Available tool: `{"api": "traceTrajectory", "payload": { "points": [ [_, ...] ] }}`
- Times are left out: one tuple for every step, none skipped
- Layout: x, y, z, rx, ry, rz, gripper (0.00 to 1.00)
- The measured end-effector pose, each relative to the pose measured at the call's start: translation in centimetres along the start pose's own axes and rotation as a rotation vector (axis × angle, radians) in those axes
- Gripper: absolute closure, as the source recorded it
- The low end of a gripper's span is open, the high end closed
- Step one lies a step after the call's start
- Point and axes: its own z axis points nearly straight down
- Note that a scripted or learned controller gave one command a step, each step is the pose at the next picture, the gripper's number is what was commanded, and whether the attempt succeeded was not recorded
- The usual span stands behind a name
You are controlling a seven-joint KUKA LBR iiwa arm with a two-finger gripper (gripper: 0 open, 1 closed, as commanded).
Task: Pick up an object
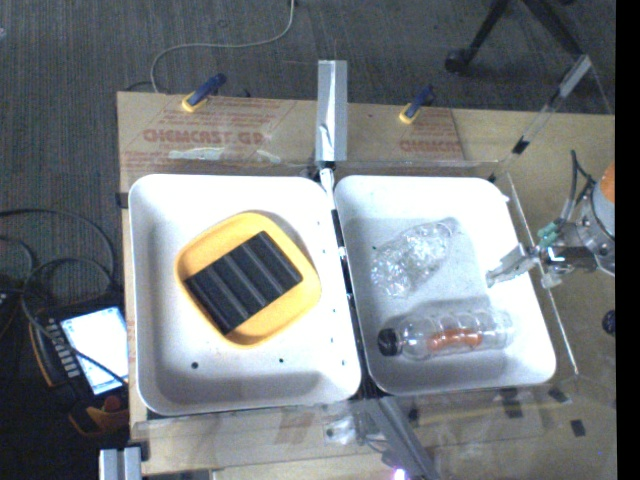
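Note:
A yellow pad with a black ridged top [249, 277] lies in the left bin [160, 368]. In the right bin [480, 198] there is a crumpled clear plastic piece [412, 255] and, nearer the front, a clear bottle [447, 334] with a black cap and orange contents, lying on its side. My gripper [515, 264] hangs at the right rim of the right bin, to the right of the crumpled plastic and above the bottle's far end. It touches neither, and I see nothing held in it.
A metal post [330, 118] stands at the back where the bins meet. Two yellow-and-blue clamps [203, 92] [415, 105] hold the cardboard backing. A clear panel edges the right bin's right side. A tablet [88, 340] and cables lie on the floor at left.

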Motion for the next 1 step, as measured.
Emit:
{"api": "traceTrajectory", "payload": {
  "points": [
    [1.52,7.59,14.73,-0.004,-0.002,0.074,0.00]
  ]
}}
